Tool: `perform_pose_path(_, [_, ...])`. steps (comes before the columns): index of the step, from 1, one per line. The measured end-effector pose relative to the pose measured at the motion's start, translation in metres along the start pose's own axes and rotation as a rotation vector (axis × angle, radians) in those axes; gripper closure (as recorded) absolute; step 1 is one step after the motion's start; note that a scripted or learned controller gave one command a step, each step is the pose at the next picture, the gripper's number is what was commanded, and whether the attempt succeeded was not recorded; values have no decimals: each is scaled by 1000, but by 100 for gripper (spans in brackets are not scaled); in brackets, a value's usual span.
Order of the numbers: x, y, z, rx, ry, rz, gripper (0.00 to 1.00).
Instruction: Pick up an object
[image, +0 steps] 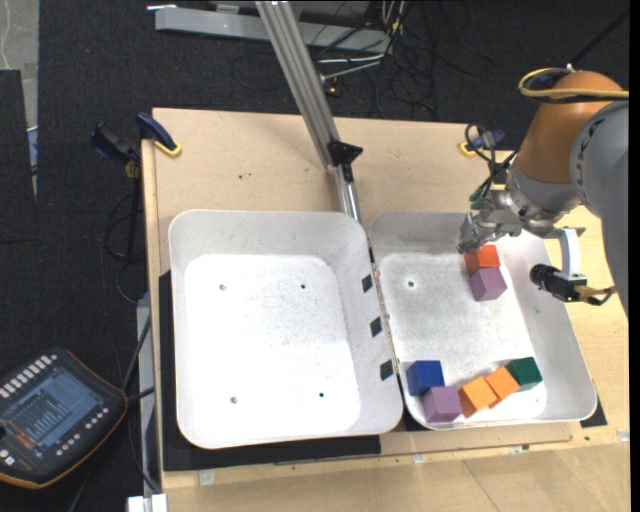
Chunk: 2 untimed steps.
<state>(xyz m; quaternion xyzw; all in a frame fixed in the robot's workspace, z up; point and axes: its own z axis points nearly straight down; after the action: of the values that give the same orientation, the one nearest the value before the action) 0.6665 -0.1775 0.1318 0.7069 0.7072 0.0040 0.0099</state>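
Nearest the camera, along the right bin's (560, 330) front edge, sit a blue cube (425, 376), a purple cube (442, 403), two orange cubes (489, 388) and a green cube (524, 373). My hand (478, 236) hangs over the far right corner, touching an orange block (486, 257) with a purple block (488, 284) just in front. Whether my hand is apart or together, I cannot tell.

Single fixed camera, mounted above the bench (250, 150), looking down at a slant. Far enough back to take in both white bins (200, 240) whole; arm (580, 140) enters right of the bins.
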Motion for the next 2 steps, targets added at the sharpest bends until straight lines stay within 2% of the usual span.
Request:
perform_pose_path(1, [-9, 0, -48, 13, 6, 1, 100])
perform_pose_path(2, [-10, 6, -113, 11, 6, -2, 100])
